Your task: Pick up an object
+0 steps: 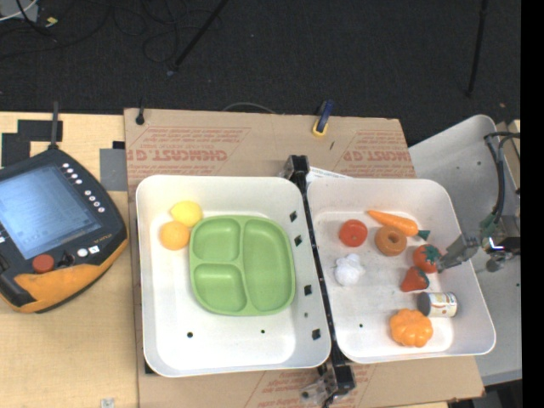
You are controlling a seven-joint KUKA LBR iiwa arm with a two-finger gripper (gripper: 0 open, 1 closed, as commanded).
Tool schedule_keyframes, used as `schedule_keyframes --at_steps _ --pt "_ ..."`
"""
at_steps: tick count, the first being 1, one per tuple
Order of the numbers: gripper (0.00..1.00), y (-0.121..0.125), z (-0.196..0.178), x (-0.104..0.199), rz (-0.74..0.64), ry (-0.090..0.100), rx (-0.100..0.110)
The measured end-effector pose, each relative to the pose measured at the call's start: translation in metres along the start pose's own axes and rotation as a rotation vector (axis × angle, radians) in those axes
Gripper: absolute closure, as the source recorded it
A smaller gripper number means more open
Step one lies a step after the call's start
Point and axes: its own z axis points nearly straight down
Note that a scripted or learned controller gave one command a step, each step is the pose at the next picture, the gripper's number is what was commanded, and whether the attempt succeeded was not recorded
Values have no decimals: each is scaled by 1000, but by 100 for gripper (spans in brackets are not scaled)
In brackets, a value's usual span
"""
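The right bin (463, 228) holds several toy foods. A red tomato (354, 233) lies near its middle, with a carrot (393, 221) and a brown donut (391, 242) beside it. A white lump (348, 270) rests close to the bin's left wall. Two strawberries (425, 257) (414, 280) lie toward the right, a small can (439, 304) lies on its side below them, and an orange pumpkin (411, 328) sits at the front. In the left bin (161, 313) are a green divided plate (242, 264), a lemon (186, 213) and an orange (175, 235).
A teach pendant (51, 228) lies on the bench to the left of the bins. A blue and yellow clamp (322, 119) sits on the cardboard's far edge. Cables and a small metal fixture (489, 246) hang just past the right bin's right wall.
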Motion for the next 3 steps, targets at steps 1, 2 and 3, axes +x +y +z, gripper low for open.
schedule_keyframes --at_steps 1,2,3 --pt "0 2 -5 0 -2 -3 -11" --pt "0 12 51 5 -5 0 -6" --pt "0 13 115 6 -4 0 -5"
